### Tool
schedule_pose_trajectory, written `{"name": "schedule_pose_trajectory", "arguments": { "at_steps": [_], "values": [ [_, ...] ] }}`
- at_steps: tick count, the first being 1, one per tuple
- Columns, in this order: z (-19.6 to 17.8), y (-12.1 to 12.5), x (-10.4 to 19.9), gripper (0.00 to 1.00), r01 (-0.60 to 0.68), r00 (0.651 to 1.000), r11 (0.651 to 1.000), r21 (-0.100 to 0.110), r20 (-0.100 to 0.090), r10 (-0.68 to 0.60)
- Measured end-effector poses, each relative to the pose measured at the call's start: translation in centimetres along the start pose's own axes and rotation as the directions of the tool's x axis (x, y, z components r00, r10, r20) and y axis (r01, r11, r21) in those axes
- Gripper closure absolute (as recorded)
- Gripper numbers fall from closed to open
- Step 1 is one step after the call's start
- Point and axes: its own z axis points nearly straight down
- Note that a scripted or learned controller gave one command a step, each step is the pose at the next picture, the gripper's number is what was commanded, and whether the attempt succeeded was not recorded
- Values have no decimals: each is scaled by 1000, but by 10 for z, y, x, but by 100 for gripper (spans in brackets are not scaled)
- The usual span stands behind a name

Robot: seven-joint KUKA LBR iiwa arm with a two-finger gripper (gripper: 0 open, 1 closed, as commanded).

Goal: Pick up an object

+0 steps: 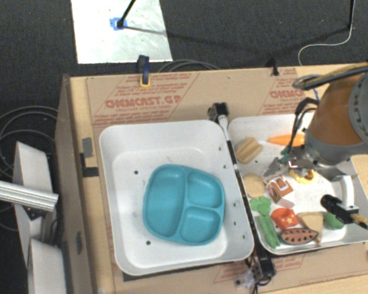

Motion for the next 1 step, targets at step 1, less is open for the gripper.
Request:
{"name": "schedule_pose_trajectory", "arguments": {
  "at_steps": [1],
  "values": [
    [1, -4, 5, 0, -3, 1000, 1000, -4, 1, 3]
  ]
}}
